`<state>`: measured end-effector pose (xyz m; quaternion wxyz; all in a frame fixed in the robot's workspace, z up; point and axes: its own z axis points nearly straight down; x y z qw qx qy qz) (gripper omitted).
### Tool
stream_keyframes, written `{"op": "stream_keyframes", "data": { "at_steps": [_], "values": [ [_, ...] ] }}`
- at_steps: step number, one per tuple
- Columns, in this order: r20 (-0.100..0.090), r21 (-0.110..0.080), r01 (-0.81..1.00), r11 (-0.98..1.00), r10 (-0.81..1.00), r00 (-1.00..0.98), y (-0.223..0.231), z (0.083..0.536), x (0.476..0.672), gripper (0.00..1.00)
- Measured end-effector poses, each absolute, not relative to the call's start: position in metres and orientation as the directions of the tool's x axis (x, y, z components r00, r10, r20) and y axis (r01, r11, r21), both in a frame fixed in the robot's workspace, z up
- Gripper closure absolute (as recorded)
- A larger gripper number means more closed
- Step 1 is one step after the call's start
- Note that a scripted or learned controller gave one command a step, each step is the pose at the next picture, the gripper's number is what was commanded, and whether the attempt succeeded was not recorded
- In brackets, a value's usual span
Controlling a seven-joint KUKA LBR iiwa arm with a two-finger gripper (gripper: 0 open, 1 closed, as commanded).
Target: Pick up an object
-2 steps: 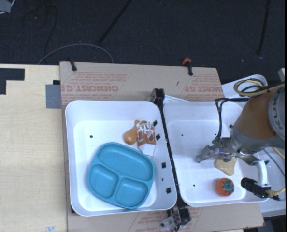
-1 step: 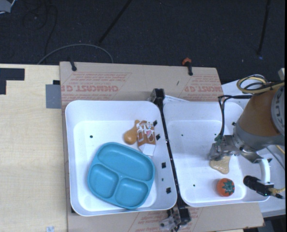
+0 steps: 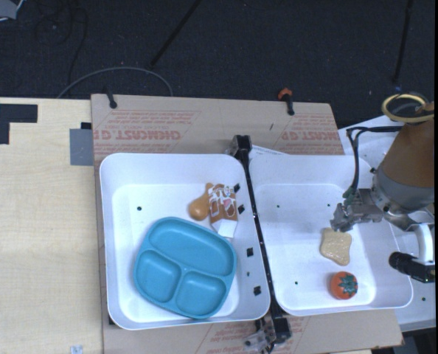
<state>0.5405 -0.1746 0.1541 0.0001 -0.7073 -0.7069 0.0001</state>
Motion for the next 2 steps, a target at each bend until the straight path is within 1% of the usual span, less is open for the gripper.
{"op": "stream_keyframes", "data": {
  "at_steps": [1, 2],
  "values": [
    [-0.001, 0.002, 1.000, 0.001, 1.000, -0.001, -0.175, 0.203, 0.541, 1.00],
    [0.003, -0.004, 1.000, 0.004, 1.000, -0.004, -0.120, 0.195, 0.535, 1.00]
  ]
}}
